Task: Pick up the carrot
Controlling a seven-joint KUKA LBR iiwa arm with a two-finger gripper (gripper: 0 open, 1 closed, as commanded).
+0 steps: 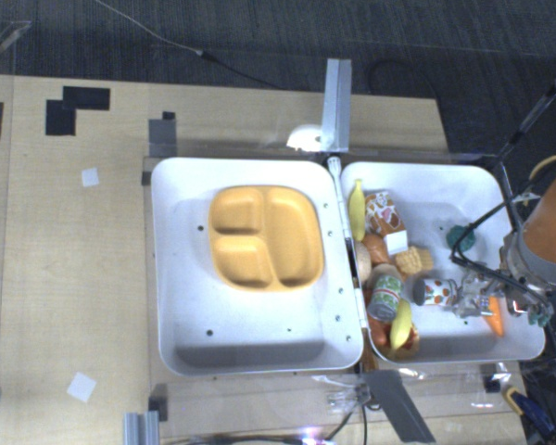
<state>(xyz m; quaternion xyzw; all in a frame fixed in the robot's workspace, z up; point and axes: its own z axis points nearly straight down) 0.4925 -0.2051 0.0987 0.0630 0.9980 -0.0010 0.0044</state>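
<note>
Camera view: carrot (494, 321) near right bin's (445, 176) front-right wall.

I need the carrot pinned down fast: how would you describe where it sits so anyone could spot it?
Start at the right bin, the one crowded with food. Go to its near right corner, just below the gripper, where the carrot lies against the bin floor. It is the small, bright orange, tapered piece, alone on that side, while the bananas and cans crowd the bin's left edge.
</note>
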